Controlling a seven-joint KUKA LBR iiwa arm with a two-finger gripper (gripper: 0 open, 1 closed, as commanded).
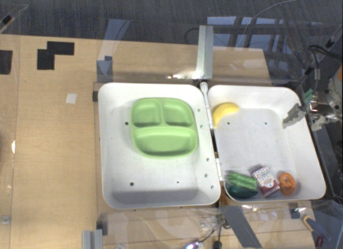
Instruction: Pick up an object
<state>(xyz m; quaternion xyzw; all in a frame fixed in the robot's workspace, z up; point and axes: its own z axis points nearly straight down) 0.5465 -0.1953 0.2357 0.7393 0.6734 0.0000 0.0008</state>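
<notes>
I am seeing the pincer (298,115) hanging over the right bin's (262,135) far right rim, at about three o'clock in my view, with the arm (327,103) coming in from that side. Whether it is wide or narrow I cannot tell, since it is small and blurred from here, and I am not seeing anything caught in it.

Working outward, a yellow lemon-like fruit (225,112) is lying at roughly nine o'clock from the pincer, well apart from it, tucked into the right bin's upper-left corner against the dividing wall. Down at about six to seven o'clock, along the bin's near wall, three things are sitting in a row: an orange round item (286,183), just beside it a small red-and-white carton (265,180), and further left a dark green object (240,184) in the corner.

Across the divider, the left bin (115,151) is carrying a light green sectioned plate (163,126) near its middle. Both bins are resting on the wooden tabletop (48,135).
</notes>
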